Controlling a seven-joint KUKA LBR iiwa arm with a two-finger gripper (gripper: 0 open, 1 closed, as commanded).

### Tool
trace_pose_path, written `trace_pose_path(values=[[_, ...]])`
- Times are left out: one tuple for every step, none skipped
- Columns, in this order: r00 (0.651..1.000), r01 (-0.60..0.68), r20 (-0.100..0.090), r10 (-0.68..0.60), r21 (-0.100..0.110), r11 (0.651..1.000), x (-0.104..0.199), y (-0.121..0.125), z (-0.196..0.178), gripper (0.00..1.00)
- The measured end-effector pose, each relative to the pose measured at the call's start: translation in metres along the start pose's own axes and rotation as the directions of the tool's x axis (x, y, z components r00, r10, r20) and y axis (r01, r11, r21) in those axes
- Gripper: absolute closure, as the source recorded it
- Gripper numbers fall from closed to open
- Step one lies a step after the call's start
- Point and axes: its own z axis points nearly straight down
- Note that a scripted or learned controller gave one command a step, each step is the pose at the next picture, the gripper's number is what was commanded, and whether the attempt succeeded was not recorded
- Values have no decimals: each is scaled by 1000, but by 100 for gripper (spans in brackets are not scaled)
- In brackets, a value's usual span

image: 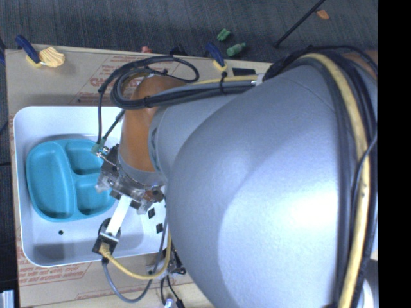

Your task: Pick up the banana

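Observation:
My grey arm (270, 185) covers the right side of the view and hides the right bin. Its orange band (138, 133) and wrist (131, 188) hang over the right part of the left white bin (26, 117). The wrist is at the right edge of a blue divided tray (61, 178) that lies in that bin. The gripper itself is hidden below the wrist.
The bin's floor in front of the tray is bare white (64, 242). Blue-and-yellow clamps (29, 50) (215, 53) hold the cardboard at the bench's far edge. Small green pieces (230, 40) lie on the dark floor beyond. Black and yellow cables loop around the wrist.

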Motion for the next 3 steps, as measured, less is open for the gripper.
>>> trace_pose_path(values=[[1000,9,2,-9,4,1000,1,-1,-10,100],[990,-142,-2,142,-1,990,-52,39,-50,100],[991,-132,0,132,-1,991,2,-2,-59,100]])
